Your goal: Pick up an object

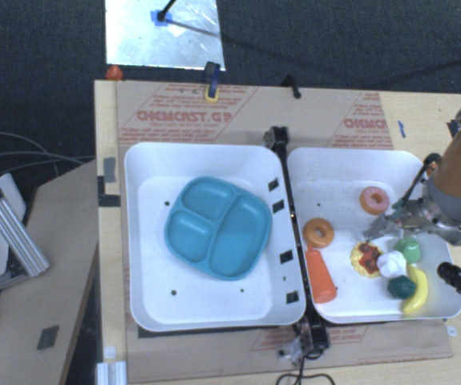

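Note:
The right bin (336, 171) holds several toy foods. A pink donut (374, 199) lies toward the back, with a brown donut (319, 232) and an orange carrot (321, 276) near the left wall. At the front right are a red-and-yellow piece (366, 258), a white piece (390, 264), a light green piece (409, 251), a dark green piece (401, 285) and a yellow banana (417, 289). My gripper (384, 227) reaches in from the right. It hangs low between the pink donut and the red-and-yellow piece. I see nothing held in it.
The left bin (146, 239) holds a blue divided plate (218, 227). Black clips (278, 207) run along the divider between the bins. The arm's body (458, 179) covers the right bin's far right corner. A shiny sheet (166, 22) lies beyond the bench.

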You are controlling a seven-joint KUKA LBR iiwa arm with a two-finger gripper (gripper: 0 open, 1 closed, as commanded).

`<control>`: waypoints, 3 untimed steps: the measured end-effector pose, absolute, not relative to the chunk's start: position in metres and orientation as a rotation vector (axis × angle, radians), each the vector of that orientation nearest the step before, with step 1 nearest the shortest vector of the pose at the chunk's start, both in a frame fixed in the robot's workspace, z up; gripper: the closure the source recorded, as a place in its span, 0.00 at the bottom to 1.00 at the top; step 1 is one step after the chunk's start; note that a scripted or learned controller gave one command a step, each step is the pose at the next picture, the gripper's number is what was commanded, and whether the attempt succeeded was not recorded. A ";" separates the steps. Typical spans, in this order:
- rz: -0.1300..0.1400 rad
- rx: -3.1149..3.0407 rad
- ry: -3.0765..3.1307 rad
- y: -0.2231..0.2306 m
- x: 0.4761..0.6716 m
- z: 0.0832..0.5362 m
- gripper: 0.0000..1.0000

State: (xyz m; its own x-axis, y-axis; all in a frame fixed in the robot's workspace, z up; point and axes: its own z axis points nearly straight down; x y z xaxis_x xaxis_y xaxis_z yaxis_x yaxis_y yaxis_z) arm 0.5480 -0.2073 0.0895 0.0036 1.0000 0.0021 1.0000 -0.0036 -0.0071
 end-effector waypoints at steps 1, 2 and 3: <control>-0.007 -2.228 -2.225 -0.207 0.506 0.087 0.00; -0.002 -2.222 -2.223 -0.194 0.486 0.126 0.00; 0.000 -2.221 -2.221 -0.204 0.486 0.082 0.00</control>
State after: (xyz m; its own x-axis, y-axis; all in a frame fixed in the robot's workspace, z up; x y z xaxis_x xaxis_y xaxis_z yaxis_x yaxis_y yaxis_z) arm 0.4865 -0.2037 0.0825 0.0001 1.0000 0.0001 1.0000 -0.0001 -0.0004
